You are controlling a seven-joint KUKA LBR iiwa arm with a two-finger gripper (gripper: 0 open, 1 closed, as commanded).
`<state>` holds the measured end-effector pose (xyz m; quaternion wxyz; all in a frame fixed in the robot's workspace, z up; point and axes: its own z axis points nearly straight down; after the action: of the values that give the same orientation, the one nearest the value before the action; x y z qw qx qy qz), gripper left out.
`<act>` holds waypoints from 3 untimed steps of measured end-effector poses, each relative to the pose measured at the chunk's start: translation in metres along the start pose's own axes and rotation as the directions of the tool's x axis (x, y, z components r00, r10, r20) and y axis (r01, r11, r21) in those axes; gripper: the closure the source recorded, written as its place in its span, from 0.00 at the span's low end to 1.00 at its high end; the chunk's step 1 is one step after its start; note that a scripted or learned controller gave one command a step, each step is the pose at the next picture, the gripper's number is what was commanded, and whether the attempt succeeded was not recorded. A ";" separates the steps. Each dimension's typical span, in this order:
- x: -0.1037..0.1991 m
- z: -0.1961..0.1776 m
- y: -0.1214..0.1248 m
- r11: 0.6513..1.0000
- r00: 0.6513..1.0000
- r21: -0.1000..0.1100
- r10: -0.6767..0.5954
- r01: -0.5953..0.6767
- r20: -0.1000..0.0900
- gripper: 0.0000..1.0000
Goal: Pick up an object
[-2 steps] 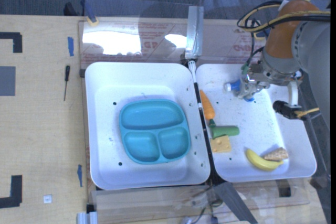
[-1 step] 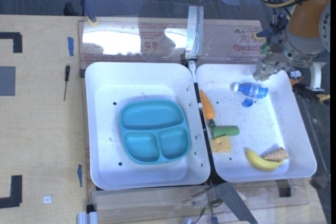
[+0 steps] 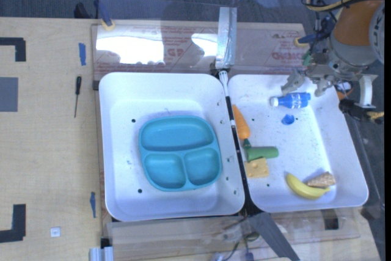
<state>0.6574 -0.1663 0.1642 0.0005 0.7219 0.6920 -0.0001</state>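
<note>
My gripper hangs over the far part of the right bin, its fingers spread open with nothing between them. Just below it lies a small blue and white bottle on its side, with a blue cap close in front of it. An orange carrot rests along the bin's left wall. A green piece and a yellow cheese wedge lie nearer the front. At the front right sit a banana and a slice of bread.
The left bin holds a blue divided plate. A clear panel and a metal post stand behind the bins. The arm with its cables comes in from the upper right.
</note>
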 end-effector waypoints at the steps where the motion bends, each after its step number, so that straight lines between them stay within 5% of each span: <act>1: -0.006 0.065 0.010 0.985 0.985 -0.017 0.174 -0.175 -0.005 0.00; 3: -0.008 0.067 0.015 0.987 0.987 -0.015 0.159 -0.159 0.001 0.00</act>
<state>0.6726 -0.1746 0.0973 0.0066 0.7749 0.6321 0.0042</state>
